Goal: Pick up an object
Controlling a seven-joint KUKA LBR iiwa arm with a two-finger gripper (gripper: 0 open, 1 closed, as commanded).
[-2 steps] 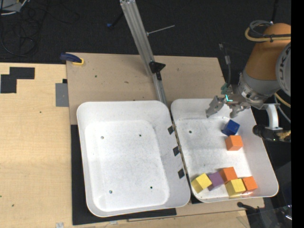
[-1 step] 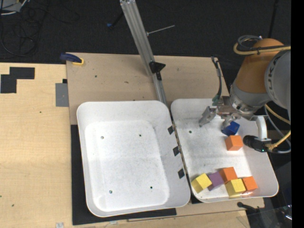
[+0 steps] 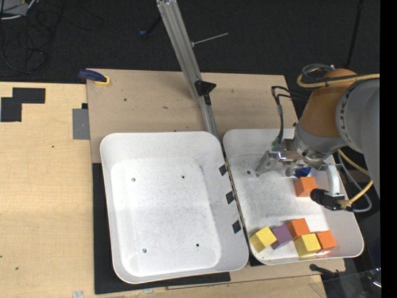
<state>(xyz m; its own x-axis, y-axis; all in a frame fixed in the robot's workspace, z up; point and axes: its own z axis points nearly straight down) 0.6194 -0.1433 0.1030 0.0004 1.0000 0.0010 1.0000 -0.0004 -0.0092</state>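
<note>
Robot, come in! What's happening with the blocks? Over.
Gripper in right bin. Orange block loose beside it. Five more blocks clustered at near edge. Nothing blocking.

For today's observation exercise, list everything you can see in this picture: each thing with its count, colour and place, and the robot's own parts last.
White bins: 2, side by side on the bench; left bin, right bin.
Orange blocks: 3, right bin; one beside the gripper, two in the near cluster.
Yellow blocks: 2, right bin, near cluster.
Purple block: 1, between yellow and orange.
Metal rail: 1, grey, slanting behind the bins.
Clamp: 1, blue and yellow, bench's far left corner.
Arm: 1, grey and orange, from the right.
Gripper: 1, over the right bin.
</note>
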